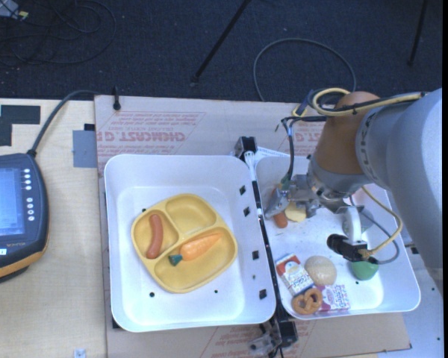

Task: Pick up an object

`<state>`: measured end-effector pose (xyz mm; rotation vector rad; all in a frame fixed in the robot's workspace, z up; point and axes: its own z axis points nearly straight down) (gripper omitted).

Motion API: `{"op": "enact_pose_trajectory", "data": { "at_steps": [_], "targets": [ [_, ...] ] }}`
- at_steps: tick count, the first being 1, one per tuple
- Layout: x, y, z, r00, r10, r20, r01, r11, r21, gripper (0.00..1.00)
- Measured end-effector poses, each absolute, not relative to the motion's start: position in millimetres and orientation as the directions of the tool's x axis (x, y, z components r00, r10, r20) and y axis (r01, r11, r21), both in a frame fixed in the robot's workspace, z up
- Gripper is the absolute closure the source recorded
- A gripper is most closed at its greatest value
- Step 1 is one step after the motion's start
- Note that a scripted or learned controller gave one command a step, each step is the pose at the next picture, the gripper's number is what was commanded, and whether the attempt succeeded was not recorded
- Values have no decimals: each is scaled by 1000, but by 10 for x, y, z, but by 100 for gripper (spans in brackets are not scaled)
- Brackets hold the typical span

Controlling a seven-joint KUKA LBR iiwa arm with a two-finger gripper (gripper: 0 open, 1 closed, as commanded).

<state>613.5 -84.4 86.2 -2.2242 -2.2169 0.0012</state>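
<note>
Gripper (290, 209) is low in the right bin (403, 293), at its upper left beside the divider, over a small reddish piece (281, 220) and a pale yellow piece (296, 214) that lie touching. Can't tell the end effector's state, wrist blocks it. Both look like light, stiff, smooth plastic toy food, likely slippery; best pinched across the narrow middle. Pretzel (307, 301), egg-like piece (320, 269) and green item (365, 269) sit near the front.

Divided plate (184, 274) in left bin (127, 177) holds sausage (156, 234) left of carrot (201, 246)
</note>
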Motion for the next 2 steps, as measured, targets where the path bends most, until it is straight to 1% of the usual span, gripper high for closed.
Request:
{"op": "enact_pose_trajectory", "data": {
  "at_steps": [1, 2],
  "targets": [
    [6140, -846, 921, 4, 1000, 5, 1000, -4, -10, 100],
    [5591, -294, 1920, -4, 1000, 3, 1000, 4, -2, 100]
  ]
}}
